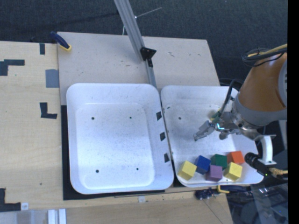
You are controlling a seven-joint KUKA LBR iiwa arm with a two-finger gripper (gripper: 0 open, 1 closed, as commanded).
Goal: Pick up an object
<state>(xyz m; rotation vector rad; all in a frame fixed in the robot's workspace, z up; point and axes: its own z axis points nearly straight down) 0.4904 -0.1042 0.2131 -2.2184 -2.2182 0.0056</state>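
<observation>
Blocks [214, 166]: clustered at near edge of right bin [187, 101]
Hand [202, 133]: above bin floor; finger state unclear

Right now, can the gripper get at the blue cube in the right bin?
Probably yes. The gripper hangs in the right bin, apart from the blue cube, with bare floor between them. The yellow cube and purple cube crowd its sides, so closing on it may be tight.
</observation>
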